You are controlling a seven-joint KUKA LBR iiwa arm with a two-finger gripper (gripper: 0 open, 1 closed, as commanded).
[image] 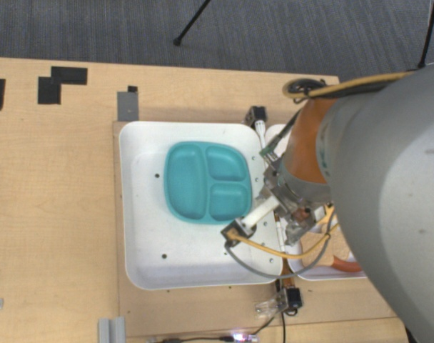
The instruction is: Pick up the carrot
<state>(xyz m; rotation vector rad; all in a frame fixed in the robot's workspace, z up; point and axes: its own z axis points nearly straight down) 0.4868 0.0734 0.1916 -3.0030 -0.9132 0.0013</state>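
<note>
Nearest the front edge of the surface (53,213) we see a small black fitting with clear clips (283,300) just below the seam where the two white bins meet. Just behind it, at the front edge of the right bin (324,270), we find the carrot (345,266): an orange sliver lying inside that bin's near rim, mostly hidden under the grey arm (395,191). It sits to the right of the tool (292,224) and slightly nearer the front edge, close but apart from it as far as we can see.

The tool hangs over the seam between the bins, above the left bin's (142,263) right wall, with cables, one yellow (263,247), looping beneath it. We cannot tell how its gripping parts stand, since the wrist and wiring cover them. Nothing we can see lies between them.

Farther back, in the middle of the left bin, rests a teal divided plate (206,182), its three compartments facing up. Above the tool we see the orange band (303,148) of the arm. Beyond the bins, near the far left corner of the surface, lie black tape marks (60,83).
</note>
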